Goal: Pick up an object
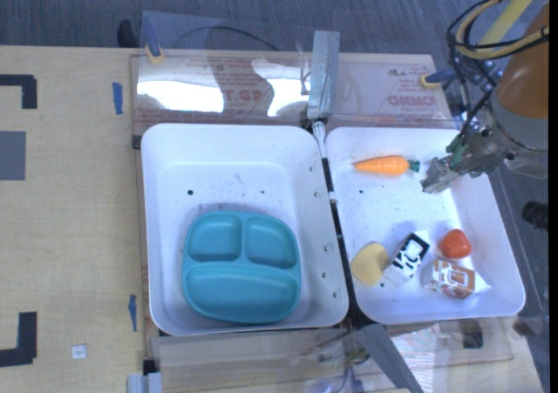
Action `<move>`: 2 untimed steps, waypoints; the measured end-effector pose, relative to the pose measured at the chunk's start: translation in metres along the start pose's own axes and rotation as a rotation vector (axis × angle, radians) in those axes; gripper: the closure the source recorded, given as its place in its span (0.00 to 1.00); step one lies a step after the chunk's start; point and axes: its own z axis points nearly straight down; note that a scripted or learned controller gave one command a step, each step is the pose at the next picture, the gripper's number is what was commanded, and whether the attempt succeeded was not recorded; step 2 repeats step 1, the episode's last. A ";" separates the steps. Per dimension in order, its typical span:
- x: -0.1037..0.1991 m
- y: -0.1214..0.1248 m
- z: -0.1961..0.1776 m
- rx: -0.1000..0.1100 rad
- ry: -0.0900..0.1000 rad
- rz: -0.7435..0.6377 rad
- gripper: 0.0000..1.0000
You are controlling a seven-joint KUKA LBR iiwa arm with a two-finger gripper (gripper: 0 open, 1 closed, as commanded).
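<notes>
Where the arm (523, 104) reaches in over the right edge of the right bin (506, 234), its gripper (438, 175) hangs low near that bin's far right corner, just beside the leafy end of a toy carrot (382, 166). Nothing sits between its fingers, though whether they are spread or closed cannot be told from this angle. The carrot lies lengthwise along the far edge of the right bin, its tip pointing toward the divider between the two bins. Toward the near edge of the same bin, four things cluster together: a yellow piece (369, 262) nearest the divider, a small black-and-white box (407, 256) touching it, a red-orange ball (454, 243) just beyond, and a brown-and-white packet (448, 278) by the near right corner, just in front of the ball. The left bin (174, 156) holds a teal divided plate (241, 267) resting against its near edge, with three compartments. Both bins sit on a wooden bench (70, 208).
</notes>
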 end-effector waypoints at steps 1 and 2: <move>0.034 0.008 -0.003 0.006 0.002 0.224 1.00; 0.034 0.008 -0.003 0.006 0.002 0.224 1.00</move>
